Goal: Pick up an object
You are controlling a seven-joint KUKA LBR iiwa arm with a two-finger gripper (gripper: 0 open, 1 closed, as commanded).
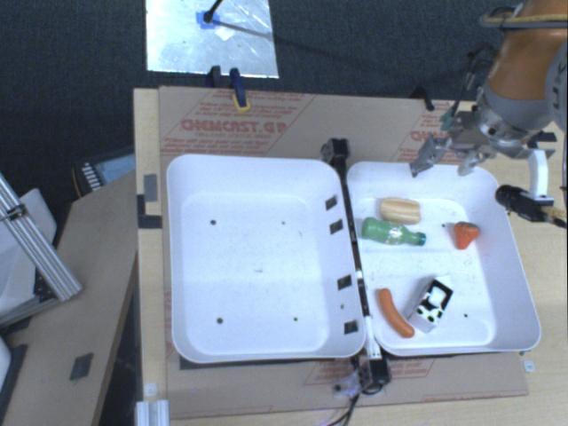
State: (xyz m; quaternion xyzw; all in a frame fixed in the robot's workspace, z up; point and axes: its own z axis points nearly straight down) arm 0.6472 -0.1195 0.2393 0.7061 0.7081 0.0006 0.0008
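While arm runs off-frame, fingers apparently spread, empty

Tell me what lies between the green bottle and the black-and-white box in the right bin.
In the camera view, bare white bin floor separates the green bottle from the black-and-white box; the sausage lies left of the box.

I count two white bins below me, and five things: one bun, one green bottle, one strawberry, one sausage, one black-and-white box.
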